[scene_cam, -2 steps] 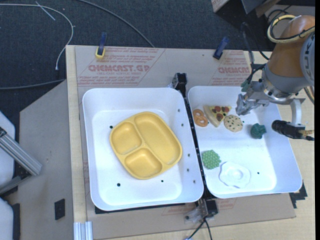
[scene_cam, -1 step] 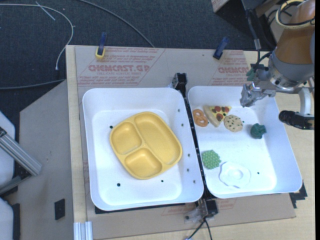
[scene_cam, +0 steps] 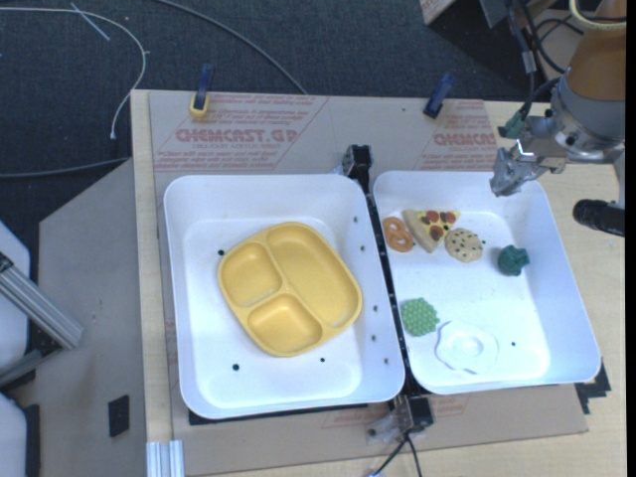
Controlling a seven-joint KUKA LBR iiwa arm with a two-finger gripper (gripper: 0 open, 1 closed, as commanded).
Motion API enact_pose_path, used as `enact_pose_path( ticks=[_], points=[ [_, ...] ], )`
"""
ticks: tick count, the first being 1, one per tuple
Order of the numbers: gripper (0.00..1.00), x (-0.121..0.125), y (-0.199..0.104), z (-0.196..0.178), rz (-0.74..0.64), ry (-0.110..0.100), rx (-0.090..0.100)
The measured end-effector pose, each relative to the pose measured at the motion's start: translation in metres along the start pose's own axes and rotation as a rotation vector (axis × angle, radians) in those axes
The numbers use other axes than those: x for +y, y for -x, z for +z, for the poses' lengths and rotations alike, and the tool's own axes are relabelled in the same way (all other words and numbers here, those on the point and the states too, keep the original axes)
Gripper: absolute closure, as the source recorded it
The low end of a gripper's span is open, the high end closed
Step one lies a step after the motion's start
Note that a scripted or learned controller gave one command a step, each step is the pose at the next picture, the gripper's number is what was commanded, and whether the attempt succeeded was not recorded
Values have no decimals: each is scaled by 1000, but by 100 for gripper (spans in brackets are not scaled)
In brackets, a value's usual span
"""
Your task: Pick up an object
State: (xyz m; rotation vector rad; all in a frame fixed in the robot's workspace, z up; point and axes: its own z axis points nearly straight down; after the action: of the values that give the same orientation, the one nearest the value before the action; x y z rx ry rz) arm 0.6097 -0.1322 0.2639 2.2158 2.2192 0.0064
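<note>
Whether the fingers are spread or pressed together cannot be told here: the grey metal gripper (scene_cam: 509, 179) is small and seen from above, hanging at the far right corner of the right-hand shallow white bin (scene_cam: 561, 276), and nothing shows between its tips. Above it the grey arm with its orange band (scene_cam: 598, 63) leans in from the right.

The step in hand looks like the approach, with no object yet chosen or touched. All the candidates lie in the right bin, nearer the camera than the gripper: a small brown pretzel (scene_cam: 397, 234), just beside it a toy pizza slice with red dots (scene_cam: 431, 225), then a round speckled biscuit (scene_cam: 463, 244) touching or nearly touching the slice. A dark green lumpy toy (scene_cam: 513, 259) sits apart, nearest below the gripper. A light green bumpy disc (scene_cam: 418, 316) and a flat white fried-egg shape (scene_cam: 464, 347) lie at the near side.

The left-hand white bin (scene_cam: 199, 366) holds a yellow three-compartment plastic plate (scene_cam: 288, 286).

The next move probably calls for travelling over one piece and descending; the dark green toy stands clear of its neighbours, so it seems the easiest.
</note>
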Motion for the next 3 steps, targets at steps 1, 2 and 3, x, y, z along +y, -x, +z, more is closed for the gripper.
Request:
enact_pose_path(
  ticks=[1, 2, 3],
  points=[
    [100, -9, -47, 0, -3, -9, 3],
    [100, -28, -99, 20, -3, -12, 4],
    [100, -52, -153, 35, -4, -12, 4]
  ],
)
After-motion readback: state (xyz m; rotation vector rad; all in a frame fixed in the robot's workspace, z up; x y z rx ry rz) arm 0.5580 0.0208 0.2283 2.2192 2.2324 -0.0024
